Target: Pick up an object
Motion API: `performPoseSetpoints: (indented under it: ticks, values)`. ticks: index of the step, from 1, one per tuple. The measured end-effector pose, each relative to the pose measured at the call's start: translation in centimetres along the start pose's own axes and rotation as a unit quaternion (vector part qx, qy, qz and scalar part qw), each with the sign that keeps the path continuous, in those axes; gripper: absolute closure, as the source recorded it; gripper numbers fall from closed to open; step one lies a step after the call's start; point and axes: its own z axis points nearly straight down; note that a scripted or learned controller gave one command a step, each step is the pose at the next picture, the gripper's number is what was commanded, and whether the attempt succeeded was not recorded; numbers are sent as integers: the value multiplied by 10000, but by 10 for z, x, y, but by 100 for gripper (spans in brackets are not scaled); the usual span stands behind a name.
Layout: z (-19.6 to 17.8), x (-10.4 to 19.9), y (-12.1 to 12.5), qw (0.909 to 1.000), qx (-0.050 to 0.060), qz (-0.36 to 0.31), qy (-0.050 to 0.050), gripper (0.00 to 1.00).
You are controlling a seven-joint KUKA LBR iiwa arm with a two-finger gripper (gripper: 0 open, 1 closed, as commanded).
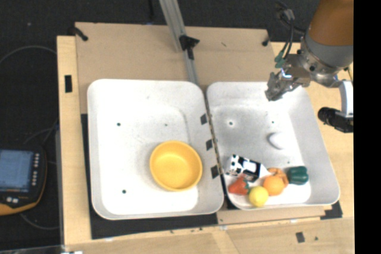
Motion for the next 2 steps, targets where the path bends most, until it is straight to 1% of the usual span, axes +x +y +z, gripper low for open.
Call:
performPoseSetpoints:
  ticks: [2]
  values:
    - [-4, 99, -22, 10000, 5, -5, 5, 100]
